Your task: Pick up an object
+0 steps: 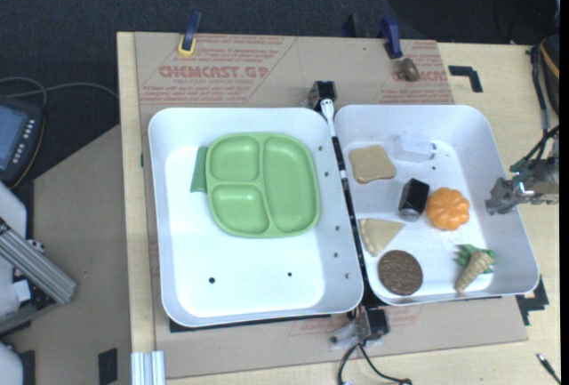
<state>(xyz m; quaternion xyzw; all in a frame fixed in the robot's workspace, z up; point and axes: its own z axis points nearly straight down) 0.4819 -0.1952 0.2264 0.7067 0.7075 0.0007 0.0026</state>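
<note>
one fixed overhead view | slanted down | both bins (169, 196) framed

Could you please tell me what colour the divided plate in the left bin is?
The divided plate is light green, clearest in the camera view.

Nearest your gripper (505, 196) sits the orange pumpkin (447, 208), just to its left, upright in the right bin (476, 130). Touching the pumpkin's far side is a black block (413, 197). Below the gripper lies a corn cob (474, 266) — tilted, green husk up. Farther left you have the toast slice (371, 164), a pale wedge (380, 235) and a brown round patty (400, 271) — all flat.
</note>
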